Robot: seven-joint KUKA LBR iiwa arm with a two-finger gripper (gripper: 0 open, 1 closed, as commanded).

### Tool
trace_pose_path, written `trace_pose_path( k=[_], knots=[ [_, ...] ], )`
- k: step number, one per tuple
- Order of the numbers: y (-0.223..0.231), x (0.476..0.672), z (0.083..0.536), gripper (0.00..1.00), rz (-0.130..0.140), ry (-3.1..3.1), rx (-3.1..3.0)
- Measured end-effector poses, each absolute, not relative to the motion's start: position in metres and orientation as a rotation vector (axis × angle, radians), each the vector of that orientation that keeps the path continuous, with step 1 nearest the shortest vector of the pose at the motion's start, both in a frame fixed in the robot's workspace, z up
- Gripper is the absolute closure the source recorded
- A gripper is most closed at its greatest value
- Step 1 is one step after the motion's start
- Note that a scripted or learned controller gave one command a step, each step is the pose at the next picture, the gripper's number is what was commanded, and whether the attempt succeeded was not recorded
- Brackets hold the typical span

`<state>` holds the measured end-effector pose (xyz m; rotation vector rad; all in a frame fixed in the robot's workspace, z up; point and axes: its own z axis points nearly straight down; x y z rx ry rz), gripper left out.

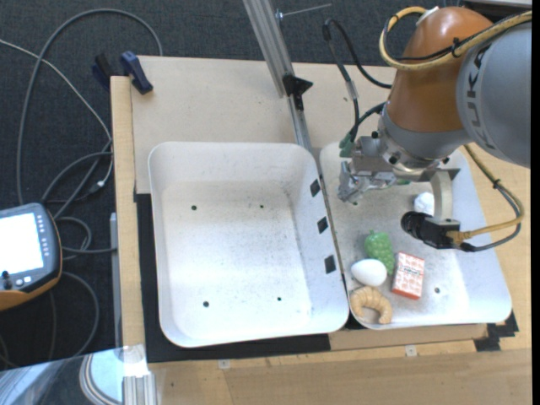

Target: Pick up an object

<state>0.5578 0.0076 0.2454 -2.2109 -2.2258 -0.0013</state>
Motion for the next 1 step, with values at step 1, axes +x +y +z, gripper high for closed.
trace_pose_path(
  k=[1],
  knots=[
    [0.0608, 0.5371, 0.2304, 1.0, 0.003, -2.224, -2.21]
  ],
)
